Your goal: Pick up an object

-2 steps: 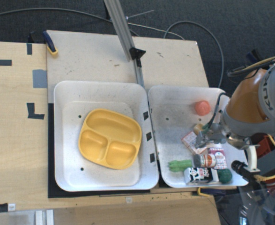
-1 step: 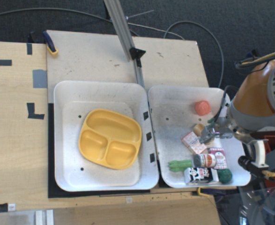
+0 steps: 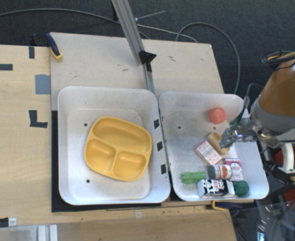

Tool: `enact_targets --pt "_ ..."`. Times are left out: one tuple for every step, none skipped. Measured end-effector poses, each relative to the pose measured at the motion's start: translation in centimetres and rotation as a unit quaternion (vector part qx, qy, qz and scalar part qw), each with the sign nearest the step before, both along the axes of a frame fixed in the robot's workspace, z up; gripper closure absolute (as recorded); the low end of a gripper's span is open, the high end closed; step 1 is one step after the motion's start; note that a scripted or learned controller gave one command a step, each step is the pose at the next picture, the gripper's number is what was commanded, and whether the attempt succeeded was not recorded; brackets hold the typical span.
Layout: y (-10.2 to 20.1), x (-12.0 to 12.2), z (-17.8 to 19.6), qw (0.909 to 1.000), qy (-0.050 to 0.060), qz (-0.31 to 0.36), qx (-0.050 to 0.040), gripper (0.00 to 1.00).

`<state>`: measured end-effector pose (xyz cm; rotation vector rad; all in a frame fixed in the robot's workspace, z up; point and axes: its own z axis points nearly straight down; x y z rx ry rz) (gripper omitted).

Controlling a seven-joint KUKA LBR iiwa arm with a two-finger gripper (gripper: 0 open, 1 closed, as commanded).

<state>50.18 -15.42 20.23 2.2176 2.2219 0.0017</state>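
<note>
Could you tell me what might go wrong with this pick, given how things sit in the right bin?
1. The gripper hangs over a tan block touching a pink packet; it may nudge both.
2. The pile near the bin's front corner, can included, is crowded, so a clean grasp looks unlikely.

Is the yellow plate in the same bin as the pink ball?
No, the yellow plate lies in the left bin, while the pink ball sits in the right bin.
</note>
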Motion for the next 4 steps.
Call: enact_targets --pt "5.9 1.0 -0.4 1.0 0.002 0.003 0.0017 1.0" --pt "11.7 1.6 -0.7 1.0 0.002 0.003 0.0016 1.0" --pt "16.4 1.9 0.9 1.0 0.002 0.003 0.0015 1.0" --pt "22.3 2.9 0.8 1.0 0.002 0.003 0.0014 1.0"
